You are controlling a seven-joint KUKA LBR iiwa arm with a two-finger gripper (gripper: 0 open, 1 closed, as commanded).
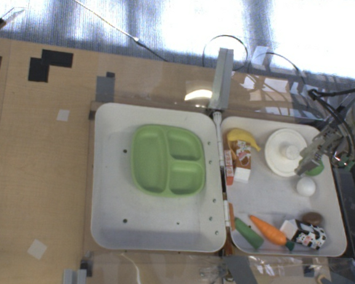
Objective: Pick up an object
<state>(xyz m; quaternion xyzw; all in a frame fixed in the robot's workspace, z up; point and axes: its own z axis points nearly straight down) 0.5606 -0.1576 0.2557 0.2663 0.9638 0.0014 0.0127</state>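
Note:
My gripper (305,165) hangs over the right bin (335,245), at the right rim of a round white dish (285,151). A green object (315,169) peeks out just under and beside it. A white ball (306,186) lies a little below the gripper. At the bin's left side lie a yellow banana (242,138) and a small red-and-white carton (240,159). Along the front edge lie an orange carrot (267,229), a dark green piece (248,233), a cow-patterned carton (308,235) and a brown lump (312,217).
The left bin (106,212) holds a green divided plate (168,160). A grey bar (222,80) stands at the back between the bins. Cables loop behind the right bin, and the arm comes in from the right edge.

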